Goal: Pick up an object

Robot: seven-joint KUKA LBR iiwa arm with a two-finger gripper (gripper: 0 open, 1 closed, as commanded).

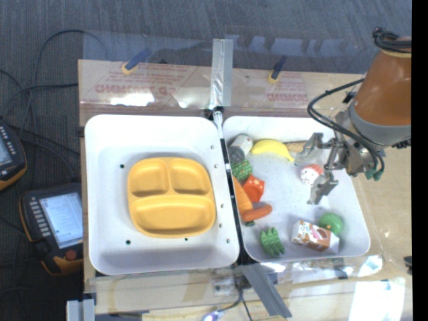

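The grey arm with its orange band comes in from the right, and its pincer (pixel 316 169) points down with both fingers spread wide apart

My table (pixel 100 85) is a tan board, glossy along the far side, with two clips on it, one blue-and-yellow (pixel 136 60), one yellow (pixel 276 70). Two white bins sit directly on it, touching along their inner edges: the left bin (pixel 107 199) and the right bin (pixel 351 236). A silver strip (pixel 221 72) runs from the far edge toward their seam.
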